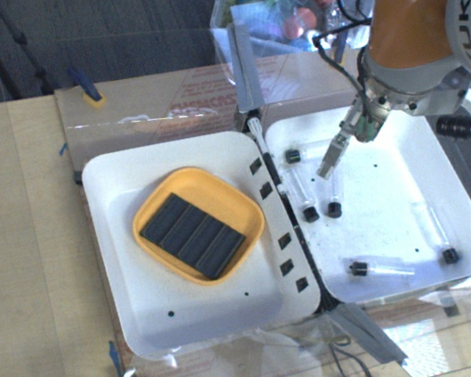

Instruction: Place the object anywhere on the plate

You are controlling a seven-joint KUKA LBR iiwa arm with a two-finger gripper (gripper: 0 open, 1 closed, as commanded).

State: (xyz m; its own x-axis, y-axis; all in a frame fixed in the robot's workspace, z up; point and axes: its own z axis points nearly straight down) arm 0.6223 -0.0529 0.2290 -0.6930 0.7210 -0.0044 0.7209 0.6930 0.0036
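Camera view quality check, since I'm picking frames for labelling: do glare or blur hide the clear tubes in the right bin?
Camera view: sharp enough overall; the clear tubes nearly vanish against the right bin, mainly their black caps showing; the gripper looks slightly soft; the yellow plate reads clearly.

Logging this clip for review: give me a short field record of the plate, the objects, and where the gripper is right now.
plate: yellow plate in the left bin, a dark ridged slab lying on it
objects: several clear tubes with black caps scattered in the right bin
gripper: gripper over the right bin's upper left, pointing down-left
held: nothing seen between its fingers
task state: no tube on the plate yet
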